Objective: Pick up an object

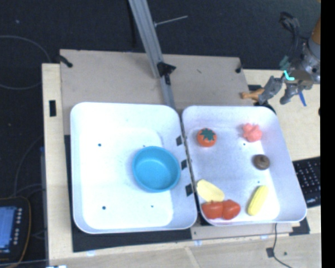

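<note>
Pink toy (251, 132) lies in the right bin (285, 149), just below-left of the hand (283, 91). Fingers apart, empty. Step: approach. Next: descend over one object.

1. One fixed camera looks down from above the surface (223, 66) at a slant.
2. It stands far enough to take in both the left bin (84, 166) and the right bin (285, 166).
</note>
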Controlling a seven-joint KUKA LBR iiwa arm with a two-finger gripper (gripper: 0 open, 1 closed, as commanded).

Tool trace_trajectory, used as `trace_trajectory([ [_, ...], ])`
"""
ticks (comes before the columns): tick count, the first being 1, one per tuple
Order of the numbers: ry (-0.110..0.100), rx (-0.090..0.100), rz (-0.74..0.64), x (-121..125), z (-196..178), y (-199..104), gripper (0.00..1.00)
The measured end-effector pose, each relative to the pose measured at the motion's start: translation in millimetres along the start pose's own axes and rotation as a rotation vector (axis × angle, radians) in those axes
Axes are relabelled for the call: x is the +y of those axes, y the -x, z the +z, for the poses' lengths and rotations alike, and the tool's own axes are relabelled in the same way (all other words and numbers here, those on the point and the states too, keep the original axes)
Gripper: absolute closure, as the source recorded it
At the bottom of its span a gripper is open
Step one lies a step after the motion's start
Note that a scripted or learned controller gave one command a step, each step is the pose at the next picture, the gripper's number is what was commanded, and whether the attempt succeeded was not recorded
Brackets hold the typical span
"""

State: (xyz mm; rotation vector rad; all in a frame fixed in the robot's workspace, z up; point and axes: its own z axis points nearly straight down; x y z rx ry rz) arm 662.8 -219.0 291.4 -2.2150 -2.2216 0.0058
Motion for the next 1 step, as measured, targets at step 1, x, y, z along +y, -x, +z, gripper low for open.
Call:
trace_trajectory([
  [1, 0.01, -0.002, -0.001, 1.3, -5.9, 0.1, 0.0],
])
